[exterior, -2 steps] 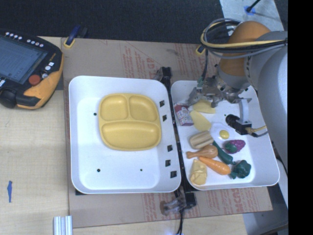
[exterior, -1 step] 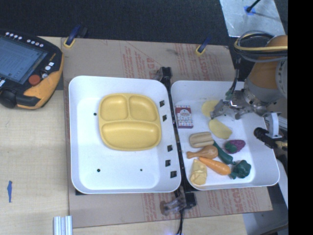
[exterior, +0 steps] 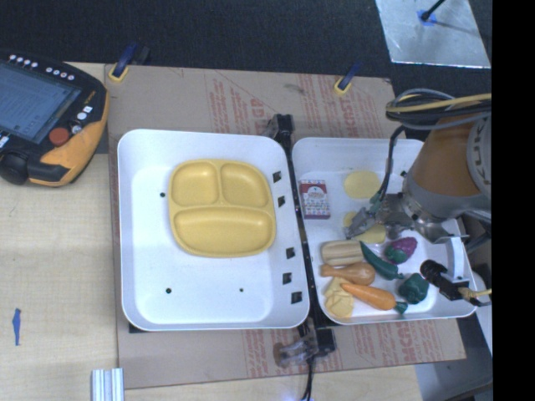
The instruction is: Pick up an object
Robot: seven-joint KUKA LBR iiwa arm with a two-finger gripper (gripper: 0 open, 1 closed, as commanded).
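While the grey arm [exterior: 447, 170] with its orange band reaches in from the right, the tool [exterior: 365, 221] is seen low over the right bin [exterior: 334, 153], just above the cluster of toy food. Whether anything is pinched by the tool cannot be told, as its tips are small and dark against the items beneath.

Two white bins are set side by side on the tabletop [exterior: 58, 249]. The left bin [exterior: 142, 291] is occupied by a yellow divided plate [exterior: 222, 206] with three compartments, placed toward the bin's upper middle.

The right bin is crowded with small objects. A small red and white box [exterior: 314, 199] is laid near the bin's left wall. A pale yellow round piece [exterior: 362, 183] is seen toward the far side, just above the tool. A tan bread-like roll [exterior: 341, 251] is placed below the tool, with a brown pear-shaped piece [exterior: 351, 272] just beneath it. An orange carrot [exterior: 368, 296] is laid at a slant near the front wall, beside a pale yellow lump [exterior: 338, 301]. A dark green piece [exterior: 380, 261] is found next to a purple item [exterior: 403, 247], and a second green piece [exterior: 413, 287] sits near the front right.

A teach pendant [exterior: 46, 128] with a screen is rested at the tabletop's far left.
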